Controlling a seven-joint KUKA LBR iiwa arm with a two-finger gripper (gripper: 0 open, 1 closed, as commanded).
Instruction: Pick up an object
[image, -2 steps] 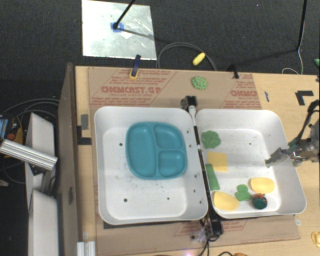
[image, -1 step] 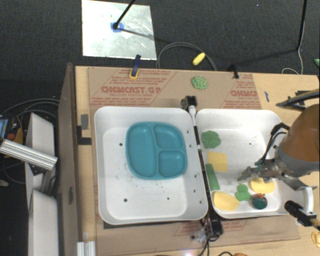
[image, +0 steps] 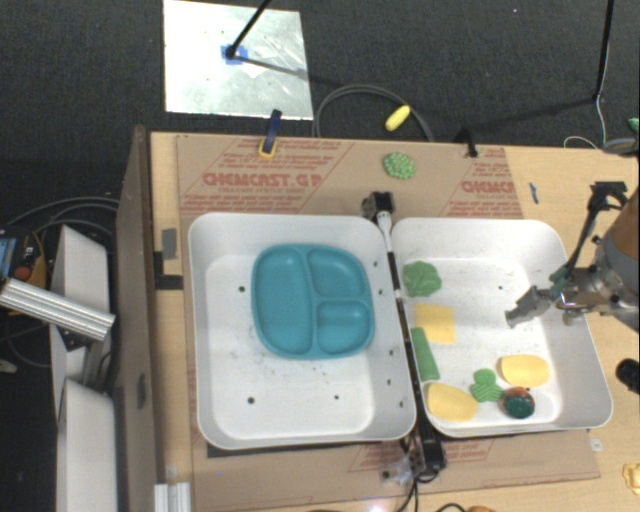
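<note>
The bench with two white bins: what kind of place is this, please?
Probably a robot lab or test bench. Two white bins hold a blue divided plate and toy food, a robot's end effector reaches in, and loose cables lie around.

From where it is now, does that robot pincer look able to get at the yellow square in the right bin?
Probably yes. The pincer hangs over the right bin, and the yellow square lies flat with bare floor between them. A green stick touches its lower left corner, which might get nudged.
</note>
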